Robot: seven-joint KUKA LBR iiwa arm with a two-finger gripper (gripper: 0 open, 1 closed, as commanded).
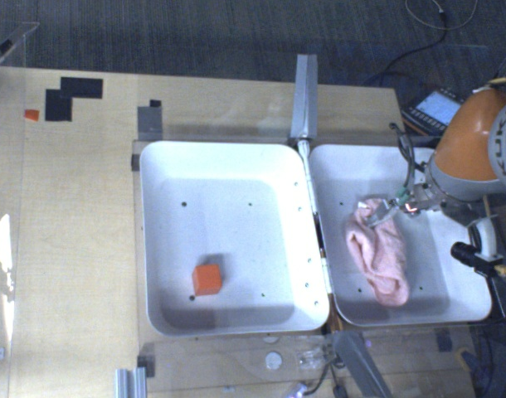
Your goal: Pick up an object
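A crumpled pink cloth point(377, 257) lies in the right bin point(452, 301), stretched from the bin's middle toward its front. My gripper point(396, 205) reaches in from the right and sits at the cloth's upper end, touching or just above its top fold. The cloth's top edge bunches up toward the gripper. A small orange cube point(207, 279) rests in the left bin point(228, 172), near the front left, far from the gripper.
The grey divider bar point(304, 106) runs between the two bins at the back. Black and orange markers point(66, 98) lie on the wooden bench at the far left. Cables and a small screen point(440, 106) sit behind the right bin.
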